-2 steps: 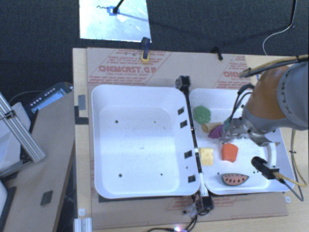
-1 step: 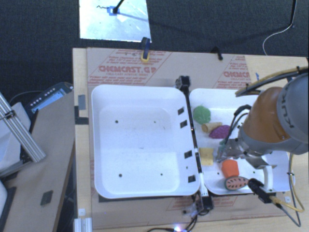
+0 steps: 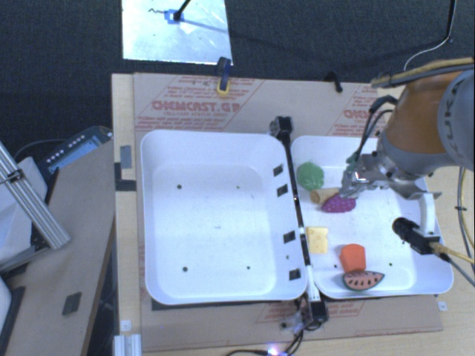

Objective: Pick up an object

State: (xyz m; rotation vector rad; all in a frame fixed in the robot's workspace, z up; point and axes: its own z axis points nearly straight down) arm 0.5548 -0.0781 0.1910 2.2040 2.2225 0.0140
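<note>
The right bin (image 3: 404, 288) holds several toy foods: a green round piece (image 3: 310, 175), a purple grape bunch (image 3: 338, 204) with a tan cone-like piece (image 3: 320, 195) beside it, a yellow cheese block (image 3: 318, 239), an orange block (image 3: 353, 256) and a watermelon slice (image 3: 363, 279). My gripper (image 3: 352, 187) hangs over the right bin, just above and right of the purple bunch, close to it. Nothing shows held between its fingers.
The left bin (image 3: 215, 273) lies beside the right one, split from it by a ridge with black clips (image 3: 289, 236). A yellow clamp (image 3: 223, 87) sits at the board's far edge. The arm's orange band (image 3: 419, 117) overhangs the right bin's far right side.
</note>
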